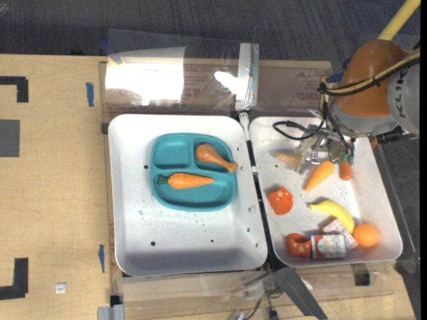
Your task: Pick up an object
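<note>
Wooden bench boards frame two white bins. Left bin [133, 239] holds a teal tray [193, 172], its compartments keeping a drumstick [215, 157] and a carrot [190, 181] apart. Right bin [380, 199] holds loose food: a red pepper [281, 201], a banana [332, 213], a can [320, 245], an orange [365, 235]. The gripper [319, 153] hangs low over a second carrot [319, 175], probably the target: orange, tapered, lying slantwise just below it. Whether the fingers are released or clenched, I cannot tell.
</note>
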You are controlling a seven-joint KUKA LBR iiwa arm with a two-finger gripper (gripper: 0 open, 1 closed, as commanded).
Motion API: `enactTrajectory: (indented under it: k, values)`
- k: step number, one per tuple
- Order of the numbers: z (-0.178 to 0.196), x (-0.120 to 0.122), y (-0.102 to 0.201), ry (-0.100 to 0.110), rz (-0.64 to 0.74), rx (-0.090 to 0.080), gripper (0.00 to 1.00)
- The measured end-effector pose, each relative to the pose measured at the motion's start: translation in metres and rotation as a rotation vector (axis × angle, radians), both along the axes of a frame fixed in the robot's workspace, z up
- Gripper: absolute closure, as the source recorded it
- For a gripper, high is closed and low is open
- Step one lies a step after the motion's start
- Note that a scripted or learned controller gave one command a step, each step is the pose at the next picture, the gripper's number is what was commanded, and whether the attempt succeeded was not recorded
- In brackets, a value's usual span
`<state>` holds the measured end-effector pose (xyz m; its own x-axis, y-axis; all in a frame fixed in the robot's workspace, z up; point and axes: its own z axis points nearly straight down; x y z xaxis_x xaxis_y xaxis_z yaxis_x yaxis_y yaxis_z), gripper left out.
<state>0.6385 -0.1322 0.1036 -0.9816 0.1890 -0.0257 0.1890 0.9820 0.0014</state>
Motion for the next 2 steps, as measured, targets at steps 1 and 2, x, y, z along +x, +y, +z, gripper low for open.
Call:
enactTrajectory:
  k: [1,2]
  values:
    - [-0.001,0.000,0.000,0.002,0.000,0.000,0.00]
    - [-0.015,-0.029,0.000,0.014,-0.048,0.004,0.00]
